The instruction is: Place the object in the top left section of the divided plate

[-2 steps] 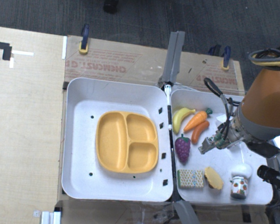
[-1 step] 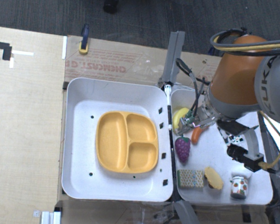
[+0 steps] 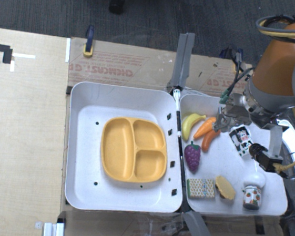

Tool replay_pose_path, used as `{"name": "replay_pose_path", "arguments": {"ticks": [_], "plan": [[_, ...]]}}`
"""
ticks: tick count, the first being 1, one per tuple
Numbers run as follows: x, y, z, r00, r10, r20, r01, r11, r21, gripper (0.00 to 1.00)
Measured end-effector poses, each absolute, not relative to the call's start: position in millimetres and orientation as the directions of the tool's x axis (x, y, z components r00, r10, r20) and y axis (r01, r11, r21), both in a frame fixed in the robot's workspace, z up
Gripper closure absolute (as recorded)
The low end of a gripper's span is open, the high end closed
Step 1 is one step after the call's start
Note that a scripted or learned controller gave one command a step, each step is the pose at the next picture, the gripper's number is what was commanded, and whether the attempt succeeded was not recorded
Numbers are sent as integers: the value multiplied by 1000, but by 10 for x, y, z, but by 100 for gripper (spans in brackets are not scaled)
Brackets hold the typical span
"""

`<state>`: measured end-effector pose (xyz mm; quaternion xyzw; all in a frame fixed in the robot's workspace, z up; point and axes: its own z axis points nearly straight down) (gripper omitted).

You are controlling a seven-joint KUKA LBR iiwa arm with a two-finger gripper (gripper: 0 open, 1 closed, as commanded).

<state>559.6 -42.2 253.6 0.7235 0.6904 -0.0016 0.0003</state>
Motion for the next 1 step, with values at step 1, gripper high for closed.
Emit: {"name": "replay_pose_path", "arguments": {"ticks": [1], "plan": [[4983, -1176, 2579, 481, 877, -3, 877, -481, -4, 100]]}}
